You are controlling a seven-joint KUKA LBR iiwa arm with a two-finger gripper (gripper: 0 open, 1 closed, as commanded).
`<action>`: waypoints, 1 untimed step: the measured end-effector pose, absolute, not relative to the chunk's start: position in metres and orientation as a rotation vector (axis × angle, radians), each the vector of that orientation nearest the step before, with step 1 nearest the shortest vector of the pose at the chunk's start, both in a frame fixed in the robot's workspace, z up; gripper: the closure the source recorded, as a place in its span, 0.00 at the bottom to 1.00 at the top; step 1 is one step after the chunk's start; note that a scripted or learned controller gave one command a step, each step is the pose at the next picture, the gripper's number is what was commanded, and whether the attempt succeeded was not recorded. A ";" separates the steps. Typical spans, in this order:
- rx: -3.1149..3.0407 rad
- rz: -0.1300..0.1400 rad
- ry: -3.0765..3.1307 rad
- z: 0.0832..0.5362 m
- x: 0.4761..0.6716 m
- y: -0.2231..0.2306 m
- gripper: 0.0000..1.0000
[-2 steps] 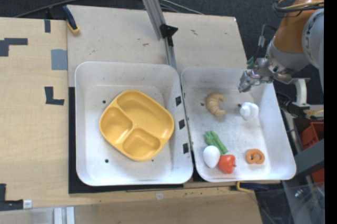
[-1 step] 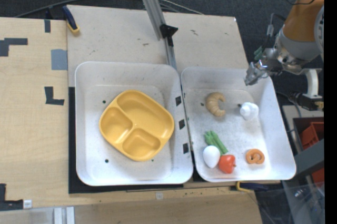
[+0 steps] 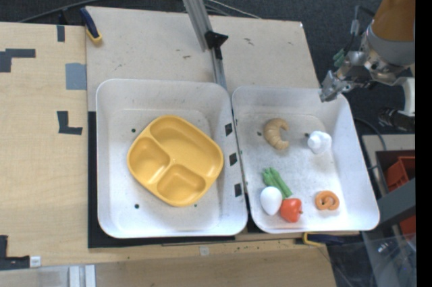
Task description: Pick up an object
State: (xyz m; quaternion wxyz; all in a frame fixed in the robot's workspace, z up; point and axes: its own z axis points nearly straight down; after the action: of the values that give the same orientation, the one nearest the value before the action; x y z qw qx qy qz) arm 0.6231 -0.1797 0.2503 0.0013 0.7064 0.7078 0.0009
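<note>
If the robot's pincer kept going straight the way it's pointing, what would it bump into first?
The pincer points down and left, over the far right corner of the right bin. Going straight on, it would probably touch that bin's rim or floor first, then perhaps the small white object. Depth is hard to judge from above.

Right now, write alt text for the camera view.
A grey and orange robot arm's tool hovers at the far right corner of the right bin, which holds a croissant, egg, tomato and other toy foods. The left bin holds a yellow divided plate.

No readable text, labels, brands or numbers anywhere in view.
</note>
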 end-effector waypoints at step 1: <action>2.215 0.001 2.230 0.256 0.617 -0.121 1.00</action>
State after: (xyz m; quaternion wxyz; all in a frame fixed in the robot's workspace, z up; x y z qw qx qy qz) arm 0.6170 -0.1207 0.2557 -0.0007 0.7048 0.7094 0.0003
